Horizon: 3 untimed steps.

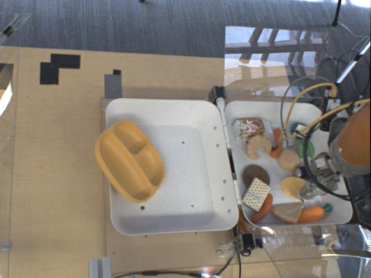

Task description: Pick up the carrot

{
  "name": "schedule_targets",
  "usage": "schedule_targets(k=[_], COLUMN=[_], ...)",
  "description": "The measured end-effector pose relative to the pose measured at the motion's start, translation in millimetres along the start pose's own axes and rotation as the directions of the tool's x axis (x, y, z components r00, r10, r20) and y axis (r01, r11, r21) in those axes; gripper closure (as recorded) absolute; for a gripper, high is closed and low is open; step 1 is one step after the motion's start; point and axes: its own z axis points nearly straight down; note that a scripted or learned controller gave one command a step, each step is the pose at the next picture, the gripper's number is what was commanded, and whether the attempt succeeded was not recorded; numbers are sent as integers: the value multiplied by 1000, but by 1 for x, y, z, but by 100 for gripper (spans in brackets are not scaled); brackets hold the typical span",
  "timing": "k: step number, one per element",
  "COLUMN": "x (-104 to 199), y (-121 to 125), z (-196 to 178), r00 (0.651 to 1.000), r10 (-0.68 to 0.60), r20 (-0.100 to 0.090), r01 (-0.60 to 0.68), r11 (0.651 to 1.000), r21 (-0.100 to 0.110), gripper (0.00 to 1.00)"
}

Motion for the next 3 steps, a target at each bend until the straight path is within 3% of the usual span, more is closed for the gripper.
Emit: schedule_targets(k=[1,2,3], x=[2,-4,-6], y=[-28,4,3], z=[-7,-139,-146], r00=[890,667,668], r10=[-457,-745,-744], r20=[13,10,18], r01=[457,745,744], r11=[889,666,668], r21=[-18,-13,-9], gripper=[100,100,100])
